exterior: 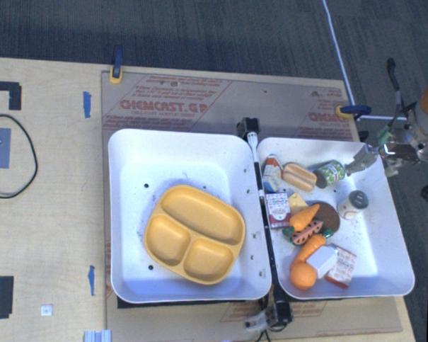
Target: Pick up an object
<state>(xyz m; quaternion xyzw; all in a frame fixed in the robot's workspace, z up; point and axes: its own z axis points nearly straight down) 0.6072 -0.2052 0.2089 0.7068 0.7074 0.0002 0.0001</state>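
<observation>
You are at the approach step: the jaws (362, 157) hang over the right bin's (379, 284) far corner, their opening impossible to tell, nothing visibly held, and next must drop onto the can (331, 172) just beside them.

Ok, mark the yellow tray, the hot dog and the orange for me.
yellow tray (194, 233), camera view, centre ridge between its compartments.
hot dog (299, 177), camera view, middle of the bun.
orange (303, 276), camera view, middle of its skin.
</observation>
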